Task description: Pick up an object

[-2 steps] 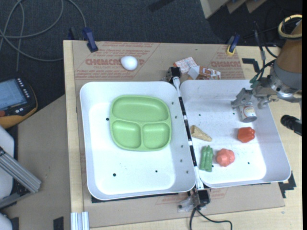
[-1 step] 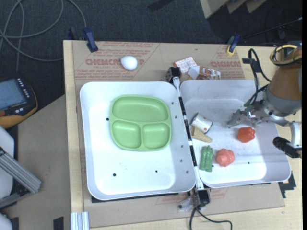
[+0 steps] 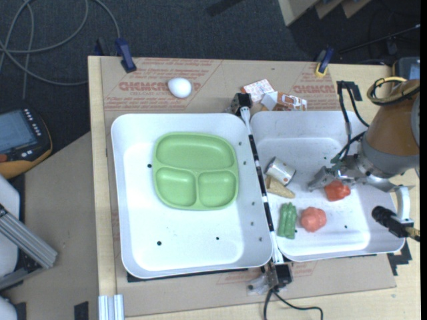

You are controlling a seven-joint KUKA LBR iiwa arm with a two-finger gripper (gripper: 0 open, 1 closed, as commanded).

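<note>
My gripper hangs low over the middle of the right bin, reaching in from the right. A red lumpy object lies just below and to the right of it, touching or nearly touching it. An orange-red round object and a green oblong object lie nearer the front of this bin. To the gripper's left are a small white and silver container and a pale yellow wedge.
The left bin holds a green divided plate. On the cardboard behind the bins lie a white egg and some small packets. Blue clamps grip the back edge.
</note>
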